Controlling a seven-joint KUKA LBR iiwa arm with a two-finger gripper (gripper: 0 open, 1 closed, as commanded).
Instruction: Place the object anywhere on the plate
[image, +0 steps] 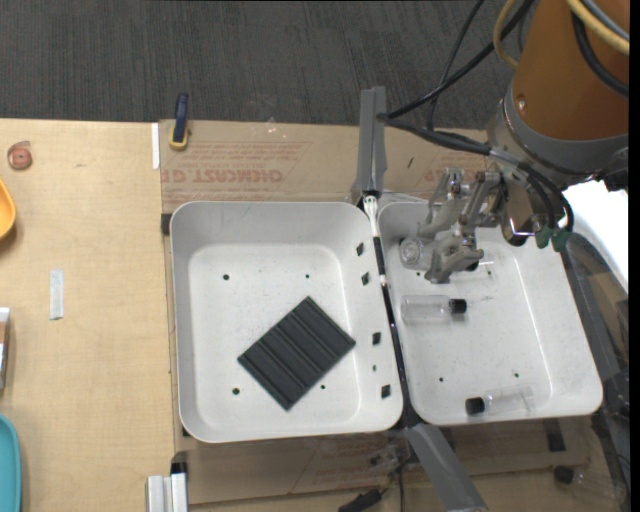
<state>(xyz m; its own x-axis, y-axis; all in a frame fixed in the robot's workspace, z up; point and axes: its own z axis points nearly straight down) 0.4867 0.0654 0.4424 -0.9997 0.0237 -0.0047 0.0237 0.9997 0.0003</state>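
Hand (445, 262) hangs in the right white bin (560, 330), grip state unclear, with a small clear plastic vial with a black cap (432, 310) lying crosswise just below it; the dark ribbed rectangular plate (297, 352) sits left, in the left white bin (200, 300).

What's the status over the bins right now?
Gripper low in right bin, near back. Clear vials on bin floor. Dark plate in left bin, bare. Nothing blocking.
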